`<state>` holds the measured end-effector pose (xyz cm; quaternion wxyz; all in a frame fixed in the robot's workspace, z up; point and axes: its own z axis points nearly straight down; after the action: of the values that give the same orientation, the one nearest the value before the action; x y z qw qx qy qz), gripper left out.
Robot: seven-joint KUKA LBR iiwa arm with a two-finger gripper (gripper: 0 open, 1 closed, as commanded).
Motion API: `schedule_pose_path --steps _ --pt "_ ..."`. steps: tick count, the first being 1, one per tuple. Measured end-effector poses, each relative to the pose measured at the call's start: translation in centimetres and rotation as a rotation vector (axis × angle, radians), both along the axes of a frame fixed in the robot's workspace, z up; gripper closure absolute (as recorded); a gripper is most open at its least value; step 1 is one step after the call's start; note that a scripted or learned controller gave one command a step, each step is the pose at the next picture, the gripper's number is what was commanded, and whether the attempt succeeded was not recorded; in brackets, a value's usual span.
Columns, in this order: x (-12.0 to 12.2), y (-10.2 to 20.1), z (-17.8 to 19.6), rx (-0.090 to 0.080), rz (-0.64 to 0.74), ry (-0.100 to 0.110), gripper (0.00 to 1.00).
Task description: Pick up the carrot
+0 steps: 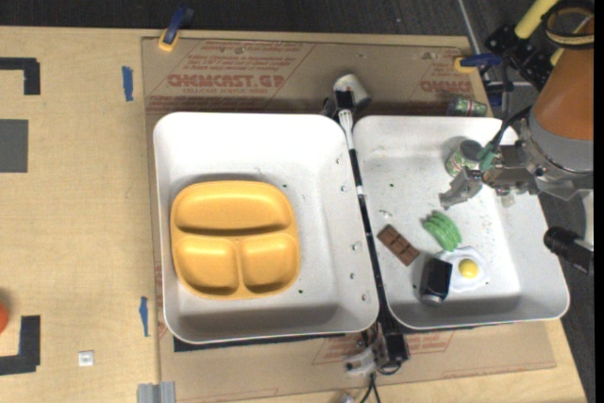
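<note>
My gripper hangs low over the right bin, near its middle and toward the back. The grey arm with its orange band reaches in from the right. Just in front of the gripper lies a green leafy toy, a little apart from it. No orange carrot shape can be made out among the things in the right bin.
A brown chocolate bar, a fried egg and a small black item lie in the right bin's front half. The left bin holds a yellow divided plate. A small orange-red thing sits at the bench's far left edge.
</note>
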<state>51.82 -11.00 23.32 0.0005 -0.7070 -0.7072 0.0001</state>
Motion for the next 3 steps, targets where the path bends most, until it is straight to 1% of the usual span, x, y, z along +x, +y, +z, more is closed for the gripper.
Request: schedule_pose_path --steps 1,2,3 --pt "-3.0 6.5 -4.9 0.001 -0.269 0.003 0.0" --pt "-3.8 -0.7 -6.4 0.0 -0.144 0.001 0.0" --pt "-3.9 6.5 -4.9 0.0 0.089 0.0 0.0"
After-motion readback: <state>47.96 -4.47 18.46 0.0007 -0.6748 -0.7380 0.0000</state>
